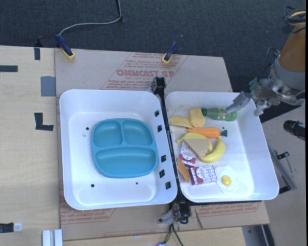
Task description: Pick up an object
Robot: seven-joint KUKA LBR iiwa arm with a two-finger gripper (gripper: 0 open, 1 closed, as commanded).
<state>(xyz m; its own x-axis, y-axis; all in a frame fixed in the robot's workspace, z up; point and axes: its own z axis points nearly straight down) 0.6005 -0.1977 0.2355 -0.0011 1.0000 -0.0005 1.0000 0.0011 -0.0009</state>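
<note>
Claw hung over the right bin's crowded food pile.
Its grip state couldn't be told; touching toys, like the carrot and banana, risked a slipped or doubled pick.

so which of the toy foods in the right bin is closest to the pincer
The green bottle-shaped piece at the bin's far end; the pincer is right at its tip, while the carrot and banana lie farther off.

Toy foods crowd the right bin: a green bottle lying flat at the far side, a carrot across the middle, a banana curving beside a sandwich wedge, a small carton and a fried egg near the front wall.
</note>
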